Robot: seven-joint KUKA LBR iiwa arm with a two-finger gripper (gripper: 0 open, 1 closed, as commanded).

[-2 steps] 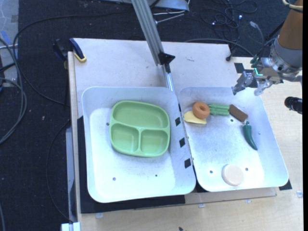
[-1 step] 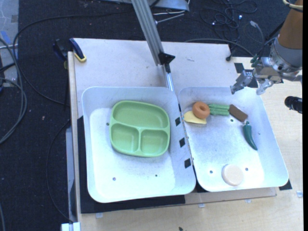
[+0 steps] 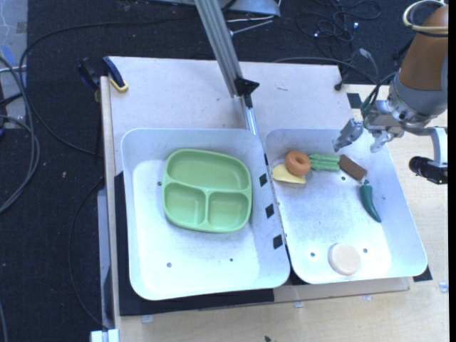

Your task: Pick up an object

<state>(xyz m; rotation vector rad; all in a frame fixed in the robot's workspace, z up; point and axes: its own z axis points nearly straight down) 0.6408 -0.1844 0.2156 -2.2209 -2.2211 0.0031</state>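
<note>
The hand hangs spread and empty over the right bin's far edge. Just below lies a brown block, probably light and stiff; its long flat sides look best to pinch.

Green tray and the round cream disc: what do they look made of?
Green tray, in the left bin: looks like moulded plastic, one even pale green, matte with soft sheen, three rounded compartments pressed in. Cream disc, in the right bin: smooth, matte, uniform off-white; plastic or foam toy food perhaps, too small to tell.
</note>
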